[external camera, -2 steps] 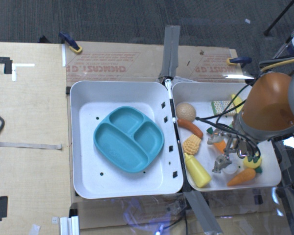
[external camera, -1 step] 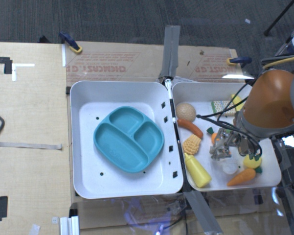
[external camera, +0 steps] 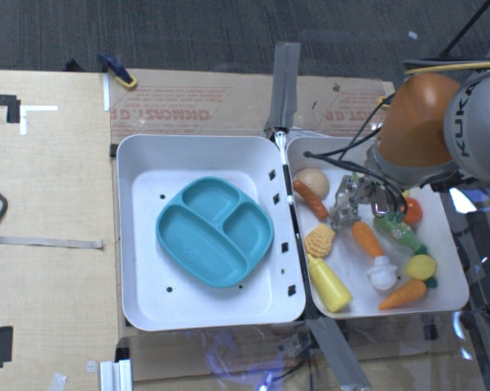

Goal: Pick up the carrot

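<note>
The right bin [external camera: 452, 300] is crowded. The carrot [external camera: 403, 294] lies at its front edge, hemmed by a lemon [external camera: 421, 266] just above and a white toy [external camera: 382, 276] to its left. A yellow bottle [external camera: 328, 284] blocks the front left. The left bin [external camera: 130, 243] offers open floor around its blue plate [external camera: 215, 231].

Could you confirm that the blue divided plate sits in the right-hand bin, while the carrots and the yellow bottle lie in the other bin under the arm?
Not quite: the camera view shows the blue divided plate in the left-hand bin, not the right. The rest holds: the carrots and the yellow bottle lie in the other bin, under the arm.
</note>
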You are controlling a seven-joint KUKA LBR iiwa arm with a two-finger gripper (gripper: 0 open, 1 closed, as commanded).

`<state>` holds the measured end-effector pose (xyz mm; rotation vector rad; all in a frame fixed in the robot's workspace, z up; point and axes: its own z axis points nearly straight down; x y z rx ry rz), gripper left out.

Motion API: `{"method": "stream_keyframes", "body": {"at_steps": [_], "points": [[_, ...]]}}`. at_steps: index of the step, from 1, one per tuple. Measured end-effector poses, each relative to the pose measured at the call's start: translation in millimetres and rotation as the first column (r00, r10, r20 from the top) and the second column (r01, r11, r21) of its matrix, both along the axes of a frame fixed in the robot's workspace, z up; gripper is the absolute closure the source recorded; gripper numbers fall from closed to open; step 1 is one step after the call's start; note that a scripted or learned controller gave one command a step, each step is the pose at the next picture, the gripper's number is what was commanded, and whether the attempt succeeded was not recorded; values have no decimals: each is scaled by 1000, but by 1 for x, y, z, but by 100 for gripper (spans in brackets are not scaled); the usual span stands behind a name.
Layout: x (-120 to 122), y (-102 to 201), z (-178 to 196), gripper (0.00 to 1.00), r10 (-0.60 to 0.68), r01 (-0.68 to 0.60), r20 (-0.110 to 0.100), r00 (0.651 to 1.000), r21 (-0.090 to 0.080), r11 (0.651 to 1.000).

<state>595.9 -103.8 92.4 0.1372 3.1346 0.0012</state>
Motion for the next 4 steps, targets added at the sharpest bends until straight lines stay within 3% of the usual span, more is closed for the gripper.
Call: {"method": "stream_keyframes", "body": {"at_steps": [1,2,3,4], "points": [[0,0,0,0,0,0,0,1000,-1,1000],[-73,-9,0,0,46,-46,-1,999,-1,999],[-71,-9,10,100,47,-47,5,999,-3,999],[-113,-50,3,100,85,-85,12,996,-5,996]]}}
